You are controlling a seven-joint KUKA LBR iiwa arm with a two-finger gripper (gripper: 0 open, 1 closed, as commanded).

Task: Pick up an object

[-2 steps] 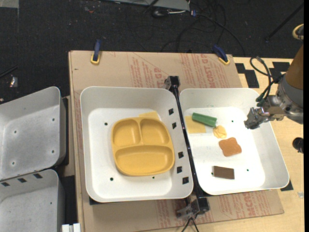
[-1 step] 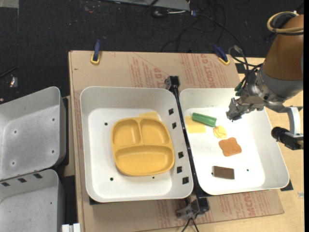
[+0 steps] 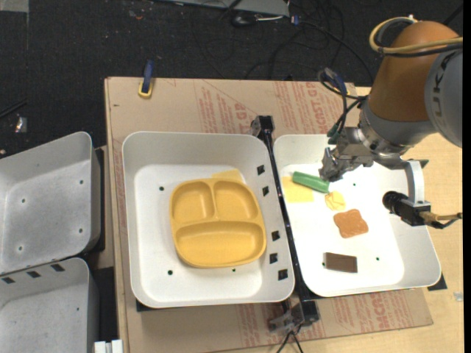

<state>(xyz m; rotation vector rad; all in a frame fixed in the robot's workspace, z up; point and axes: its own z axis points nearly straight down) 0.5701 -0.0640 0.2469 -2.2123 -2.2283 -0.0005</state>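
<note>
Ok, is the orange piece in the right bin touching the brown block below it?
Apart. The camera view shows the orange piece and the brown block with a clear strip of white right bin floor between them.

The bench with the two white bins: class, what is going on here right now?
A grey and orange robot arm reaches in from the right, its claw low over the right bin, just above a green stick-shaped piece. Nearby lie a flat yellow piece, a small yellow item, an orange toast-like piece and a brown block. The left bin holds a yellow divided tray. Nothing appears lifted yet.
</note>
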